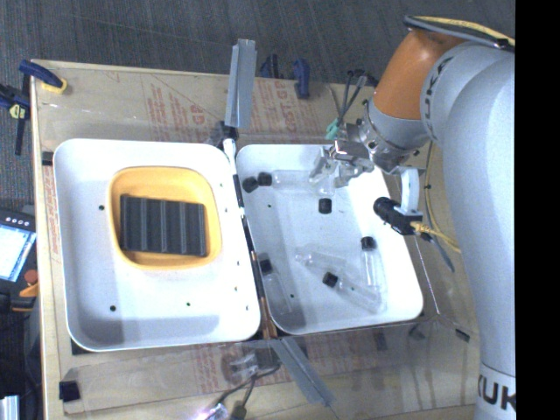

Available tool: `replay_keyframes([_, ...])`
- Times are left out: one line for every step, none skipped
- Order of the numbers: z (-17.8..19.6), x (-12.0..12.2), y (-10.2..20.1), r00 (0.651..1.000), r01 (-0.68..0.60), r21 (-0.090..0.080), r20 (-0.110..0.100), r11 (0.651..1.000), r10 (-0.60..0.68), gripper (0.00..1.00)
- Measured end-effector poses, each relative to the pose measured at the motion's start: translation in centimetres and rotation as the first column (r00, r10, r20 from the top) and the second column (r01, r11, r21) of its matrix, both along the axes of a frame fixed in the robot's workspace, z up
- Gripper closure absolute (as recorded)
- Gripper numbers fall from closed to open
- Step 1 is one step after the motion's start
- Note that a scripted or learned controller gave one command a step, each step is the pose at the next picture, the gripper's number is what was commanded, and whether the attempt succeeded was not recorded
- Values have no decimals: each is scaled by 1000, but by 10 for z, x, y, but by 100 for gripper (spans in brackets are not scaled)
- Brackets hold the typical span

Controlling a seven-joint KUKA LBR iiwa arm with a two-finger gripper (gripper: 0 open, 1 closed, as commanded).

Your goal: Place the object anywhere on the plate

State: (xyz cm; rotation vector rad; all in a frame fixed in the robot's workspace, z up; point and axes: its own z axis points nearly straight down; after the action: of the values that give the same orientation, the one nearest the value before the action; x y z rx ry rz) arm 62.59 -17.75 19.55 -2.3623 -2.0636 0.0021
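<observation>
Camera view: looks down on the counter [131, 94].
Left bin [79, 234]: holds the yellow plate [166, 186] with its dark ridged centre.
Right bin [289, 234]: just right of the plate's bin, holds clear black-capped tubes [346, 278] toward its near right corner.
Gripper [337, 166]: over the right bin's far edge, well right of the plate; jaws' state I cannot tell.

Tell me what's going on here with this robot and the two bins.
A grey arm reaches in from the right, with its gripper over the far part of the right bin. That bin holds several clear vials with black caps. The gripper sits at one vial near the bin's far edge, but whether it has hold of it is unclear. The left bin holds a yellow plate with a dark ridged centre, and no vial is on it yet.
</observation>
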Motion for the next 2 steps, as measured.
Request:
replay_keyframes([27,0,95,998,-60,-1,1,998,60,100])
replay_keyframes([12,-26,147,937,-350,0,-3,937,350,100])
